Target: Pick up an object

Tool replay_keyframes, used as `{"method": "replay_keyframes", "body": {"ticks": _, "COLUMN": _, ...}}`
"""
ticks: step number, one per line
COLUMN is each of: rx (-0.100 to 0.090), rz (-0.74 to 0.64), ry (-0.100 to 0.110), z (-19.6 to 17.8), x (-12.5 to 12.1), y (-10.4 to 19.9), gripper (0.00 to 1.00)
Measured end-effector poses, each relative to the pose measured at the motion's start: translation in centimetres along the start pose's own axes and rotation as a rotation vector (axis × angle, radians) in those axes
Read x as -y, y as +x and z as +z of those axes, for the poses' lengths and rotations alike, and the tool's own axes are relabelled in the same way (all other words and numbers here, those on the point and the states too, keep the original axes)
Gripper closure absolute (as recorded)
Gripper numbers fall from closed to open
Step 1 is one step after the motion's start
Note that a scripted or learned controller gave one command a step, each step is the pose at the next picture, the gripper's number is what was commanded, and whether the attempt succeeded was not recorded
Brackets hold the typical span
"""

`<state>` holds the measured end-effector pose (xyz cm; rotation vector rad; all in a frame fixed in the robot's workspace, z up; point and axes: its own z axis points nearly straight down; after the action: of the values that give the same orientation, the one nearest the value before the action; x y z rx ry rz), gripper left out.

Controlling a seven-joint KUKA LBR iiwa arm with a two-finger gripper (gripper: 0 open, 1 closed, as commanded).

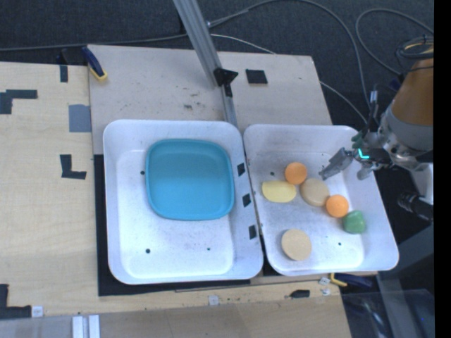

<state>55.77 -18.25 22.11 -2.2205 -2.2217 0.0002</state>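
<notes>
**Hand at right bin's far right side, grasping nothing**

Hand (345,165) poised over the far right part of the right bin (317,136), fingers (337,163) spread apart and released, nothing between them. Reaching in from the right, grey arm with orange band (416,94) above the wrist.

Just left of the hand, an orange ball (296,172), apart from the fingertips. Nearer, a tan rounded piece (315,191), touching or almost touching a yellow rounded piece (279,191) to its left. Right of the tan piece, a second orange ball (337,205); just beside that, nearer and right, a green object (354,222) against the bin's right wall. Near the bin's near edge, a pale round disc (296,244), apart from the rest.

Left bin (127,259) side by side with the right one, carrying a blue square plate (189,179) in its far half.

Both bins on a light wooden desk (42,210) with dark tape marks. Grey metal bar (201,37) slanting from the far edge down to the gap between the bins. Cables (310,13) looping over the dark floor at far right.
</notes>
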Motion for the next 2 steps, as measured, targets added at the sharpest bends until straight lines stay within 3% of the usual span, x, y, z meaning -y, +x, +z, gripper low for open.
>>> {"method": "replay_keyframes", "body": {"ticks": 1, "rx": 0.0, "rz": 0.0, "ry": 0.0, "z": 0.0, "x": 0.0, "y": 0.0, "gripper": 0.0}}
{"method": "replay_keyframes", "body": {"ticks": 2, "rx": 0.0, "rz": 0.0, "ry": 0.004, "z": 5.0, "x": 0.8, "y": -0.6, "gripper": 0.0}}
